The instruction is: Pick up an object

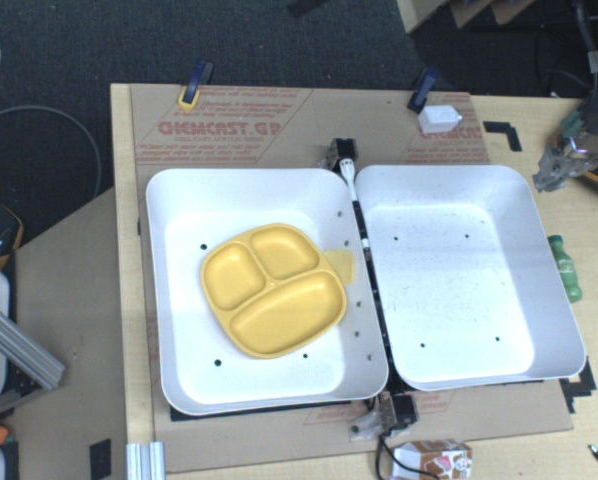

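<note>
Now | yellow three-compartment plate; flat, upright | left bin

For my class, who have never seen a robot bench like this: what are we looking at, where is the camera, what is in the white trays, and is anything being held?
The one camera sits above the bench and looks down at a slant. On a brown board lie two shallow white plastic bins side by side. The left bin holds a yellow plastic plate divided into three compartments, lying flat near the bin's middle. The right bin shows just its white floor. The robot arm's grey metal end shows at the right edge, above the bench beyond the right bin, well away from the plate. It is too small and blurred to make out more, and nothing can be seen held there. Its job, picking up an object, looks not yet begun.
</note>
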